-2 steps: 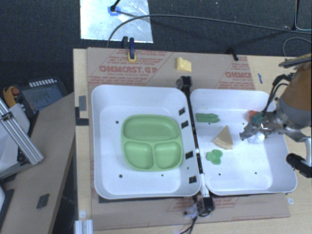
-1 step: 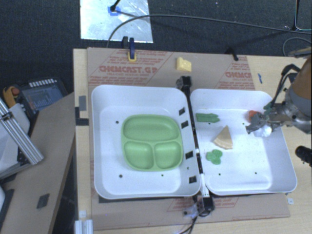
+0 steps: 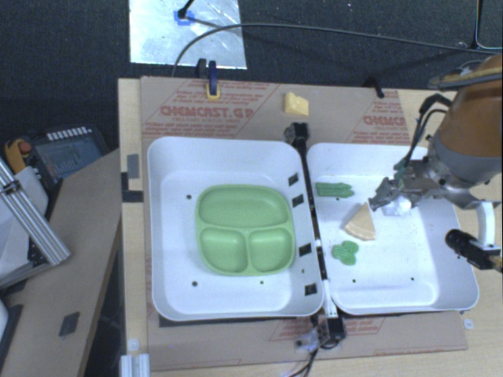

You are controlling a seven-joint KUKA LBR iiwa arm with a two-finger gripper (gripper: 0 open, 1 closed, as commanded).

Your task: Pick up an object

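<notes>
In the right bin (image 3: 440,289) lie a tan wedge (image 3: 361,225), a flat green piece (image 3: 334,188) near the bin's back left, and a small green clump (image 3: 344,250) toward the front. A small white object (image 3: 403,206) sits just right of the wedge. My gripper (image 3: 387,195) is low over the bin's middle, right above the white object and just up and right of the wedge. The arm's body hides part of the white object, and whether the gripper touches it is unclear.
The left bin (image 3: 169,163) holds a green divided plate (image 3: 244,228). A yellow block (image 3: 296,104) rests on the cardboard behind the bins. A black divider (image 3: 308,210) runs between the bins. A blue-and-yellow clamp (image 3: 211,79) stands at the back.
</notes>
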